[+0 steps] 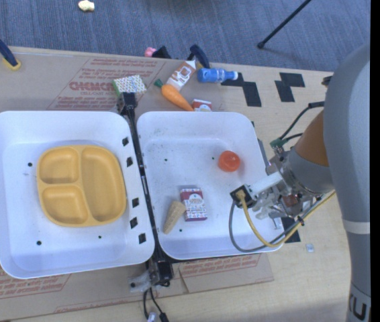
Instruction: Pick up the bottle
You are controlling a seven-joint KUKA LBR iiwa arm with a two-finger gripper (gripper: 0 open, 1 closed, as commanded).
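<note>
A small blue bottle lies on its side on the cardboard behind the right bin. Just to its left lies a white bottle with an orange label. My gripper hangs over the right rim of the right bin, far in front of both bottles. Yellow cable loops beneath it. Nothing shows in its grasp.
Inside the right bin lie a red round piece, a small red and white carton and a tan cone. The left bin holds a yellow divided plate. A toy carrot and a checked packet lie behind the bins.
</note>
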